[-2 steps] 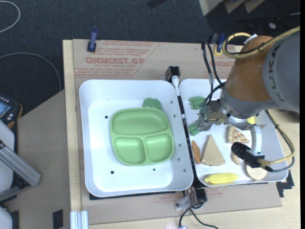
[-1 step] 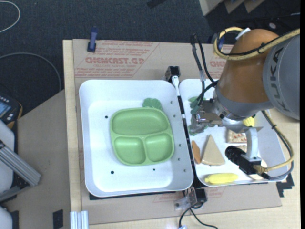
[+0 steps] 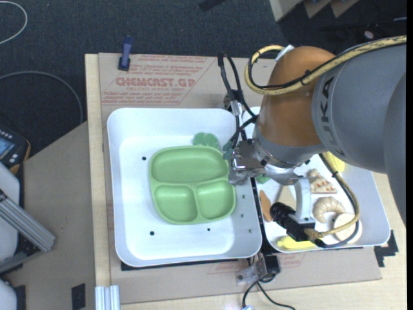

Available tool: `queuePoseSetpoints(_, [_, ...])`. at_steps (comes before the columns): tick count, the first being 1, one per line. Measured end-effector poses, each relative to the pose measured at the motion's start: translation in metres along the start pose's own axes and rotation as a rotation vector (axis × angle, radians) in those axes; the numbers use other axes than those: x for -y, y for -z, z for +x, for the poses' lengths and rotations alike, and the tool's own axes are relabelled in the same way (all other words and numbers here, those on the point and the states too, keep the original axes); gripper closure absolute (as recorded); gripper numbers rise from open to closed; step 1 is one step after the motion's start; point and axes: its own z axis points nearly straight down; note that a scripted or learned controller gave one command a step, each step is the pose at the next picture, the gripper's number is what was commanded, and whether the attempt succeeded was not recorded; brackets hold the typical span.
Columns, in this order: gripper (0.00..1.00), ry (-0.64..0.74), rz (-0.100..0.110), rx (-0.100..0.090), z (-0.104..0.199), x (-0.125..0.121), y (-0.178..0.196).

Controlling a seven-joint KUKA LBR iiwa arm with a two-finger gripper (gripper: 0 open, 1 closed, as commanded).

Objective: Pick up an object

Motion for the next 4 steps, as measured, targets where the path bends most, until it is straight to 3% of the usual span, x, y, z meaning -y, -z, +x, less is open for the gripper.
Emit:
queuePoseSetpoints(1, [1.00, 0.007, -0.005, -0.004, 0.117, 0.016, 0.015])
queuePoseSetpoints(2, [1.00, -0.003, -0.017, -0.001, 0.131, -0.060, 0.082])
queuePoseSetpoints(3, [1.00, -0.005, 0.003, 0.004, 0.140, -0.043, 0.036])
queuePoseSetpoints(4, [1.00, -0.011, -0.010, 0.000, 0.084, 0.013, 0.118])
